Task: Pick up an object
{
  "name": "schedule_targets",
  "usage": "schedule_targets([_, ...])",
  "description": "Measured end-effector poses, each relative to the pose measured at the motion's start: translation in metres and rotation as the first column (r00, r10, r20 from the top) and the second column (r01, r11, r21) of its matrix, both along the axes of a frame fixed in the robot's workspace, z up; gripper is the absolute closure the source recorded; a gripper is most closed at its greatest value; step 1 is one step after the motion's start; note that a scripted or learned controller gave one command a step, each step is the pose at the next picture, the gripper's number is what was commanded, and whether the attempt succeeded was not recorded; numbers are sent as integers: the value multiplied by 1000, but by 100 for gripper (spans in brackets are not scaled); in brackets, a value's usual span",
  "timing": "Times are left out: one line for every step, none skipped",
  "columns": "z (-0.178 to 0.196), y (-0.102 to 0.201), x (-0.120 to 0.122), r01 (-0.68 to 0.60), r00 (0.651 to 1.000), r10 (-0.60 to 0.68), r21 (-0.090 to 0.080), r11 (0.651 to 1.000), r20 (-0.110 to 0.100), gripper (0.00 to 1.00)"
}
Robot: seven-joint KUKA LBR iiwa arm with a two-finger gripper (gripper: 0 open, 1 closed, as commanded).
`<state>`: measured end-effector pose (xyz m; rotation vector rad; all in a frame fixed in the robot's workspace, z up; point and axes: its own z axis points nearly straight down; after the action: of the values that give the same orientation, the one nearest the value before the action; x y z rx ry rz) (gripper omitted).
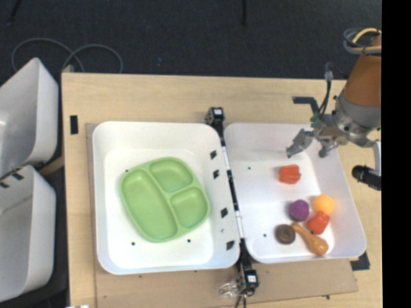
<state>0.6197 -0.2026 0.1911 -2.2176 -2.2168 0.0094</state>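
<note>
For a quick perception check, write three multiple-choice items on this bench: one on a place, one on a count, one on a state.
1. Where does the green divided plate lie?
A. left bin
B. right bin
C. bare bench

2. How many compartments has that plate?
A. two
B. three
C. five

3. How is the gripper?
A. shut on the purple ball
B. open, holding nothing
C. pressed onto the plate

Key: 1 A, the plate rests in the left bin. 2 B, one long section and two smaller ones show. 3 B, its fingers stand spread above the right bin, apart from the red-orange block and the purple ball.

Single fixed camera overhead, slanted down, apparently mid-distance, both bins [103, 191] framed.
</note>
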Motion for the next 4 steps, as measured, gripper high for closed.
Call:
schedule_targets([-51,-6,-9,1,1000,-1,0,1000,0,0])
schedule_targets([-96,-7,-10,3,1000,-3,0,1000,2,0])
schedule_targets([-86,-8,-8,4,1000,-4,0,1000,4,100])
schedule_targets([-35,-4,2,-3,1000,3,-1,1000,11,100])
